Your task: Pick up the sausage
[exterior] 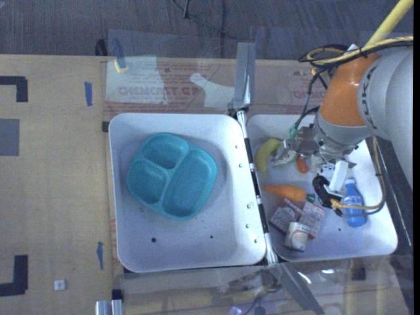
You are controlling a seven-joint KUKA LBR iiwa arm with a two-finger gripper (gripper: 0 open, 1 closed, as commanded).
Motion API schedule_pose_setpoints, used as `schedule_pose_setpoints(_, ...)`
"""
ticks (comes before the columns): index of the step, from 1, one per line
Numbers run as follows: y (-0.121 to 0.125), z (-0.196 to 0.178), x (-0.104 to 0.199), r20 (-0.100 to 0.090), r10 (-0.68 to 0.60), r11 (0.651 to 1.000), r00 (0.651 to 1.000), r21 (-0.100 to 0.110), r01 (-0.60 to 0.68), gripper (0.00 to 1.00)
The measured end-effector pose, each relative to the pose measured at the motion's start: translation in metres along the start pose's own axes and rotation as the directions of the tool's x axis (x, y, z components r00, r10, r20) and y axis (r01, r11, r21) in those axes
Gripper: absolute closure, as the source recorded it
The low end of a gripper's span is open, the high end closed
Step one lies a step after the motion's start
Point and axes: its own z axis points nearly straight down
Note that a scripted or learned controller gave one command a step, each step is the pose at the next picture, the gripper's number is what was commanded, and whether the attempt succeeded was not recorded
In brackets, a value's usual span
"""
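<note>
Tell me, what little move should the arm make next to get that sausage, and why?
Probably a short drop straight down. The gripper hangs in the right bin, and a small reddish piece, likely the sausage, lies just beside and below it, near the banana and above the carrot. Nothing shows between its fingers yet.

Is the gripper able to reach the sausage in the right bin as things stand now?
Probably yes. The gripper hangs over the right bin, close beside a small reddish piece that looks like the sausage. Nothing lies on top of it; the banana and carrot sit a little apart.
</note>
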Motion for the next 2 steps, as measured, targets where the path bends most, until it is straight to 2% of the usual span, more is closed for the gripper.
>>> schedule_pose_setpoints(1, 0.049, 0.016, -0.063, -0.021, -0.131, 0.991, 0.991, 0.017, 0.131, 0.0)
schedule_pose_setpoints(2, 0.072, 0.019, -0.068, 0.0, -0.323, 0.946, 0.946, -0.005, 0.323, 0.0)
